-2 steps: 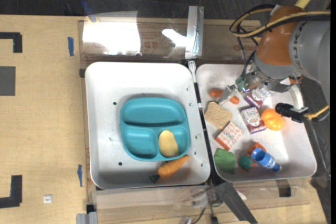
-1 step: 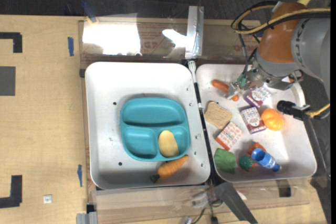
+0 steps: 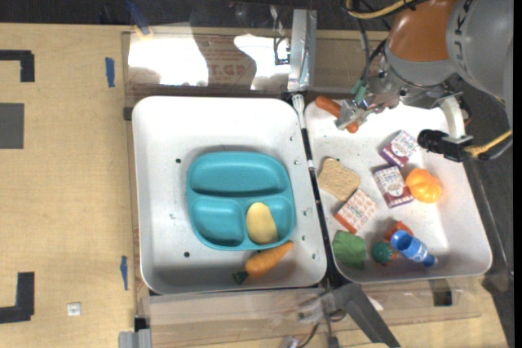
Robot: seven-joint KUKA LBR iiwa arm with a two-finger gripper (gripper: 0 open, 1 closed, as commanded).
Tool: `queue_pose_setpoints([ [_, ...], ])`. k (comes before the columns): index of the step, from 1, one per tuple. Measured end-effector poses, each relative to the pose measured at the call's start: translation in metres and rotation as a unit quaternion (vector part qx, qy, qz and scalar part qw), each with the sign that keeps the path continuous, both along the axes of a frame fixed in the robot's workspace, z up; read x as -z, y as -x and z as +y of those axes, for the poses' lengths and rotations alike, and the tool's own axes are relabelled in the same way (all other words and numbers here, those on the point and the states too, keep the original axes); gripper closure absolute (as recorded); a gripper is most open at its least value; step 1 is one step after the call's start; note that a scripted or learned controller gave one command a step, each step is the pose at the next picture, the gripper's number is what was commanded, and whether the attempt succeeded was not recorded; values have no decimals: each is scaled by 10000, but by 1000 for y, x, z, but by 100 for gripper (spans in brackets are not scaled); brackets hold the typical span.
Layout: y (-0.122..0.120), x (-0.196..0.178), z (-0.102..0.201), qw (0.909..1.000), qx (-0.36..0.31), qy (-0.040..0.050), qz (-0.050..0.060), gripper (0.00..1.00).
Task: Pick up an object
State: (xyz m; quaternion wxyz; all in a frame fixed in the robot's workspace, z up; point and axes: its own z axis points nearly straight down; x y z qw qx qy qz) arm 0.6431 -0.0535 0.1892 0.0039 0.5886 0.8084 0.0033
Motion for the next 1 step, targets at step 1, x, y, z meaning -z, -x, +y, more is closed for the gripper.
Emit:
queue_pose_setpoints([
  [1,0,-8,0,10000,-3,6,9,100],
])
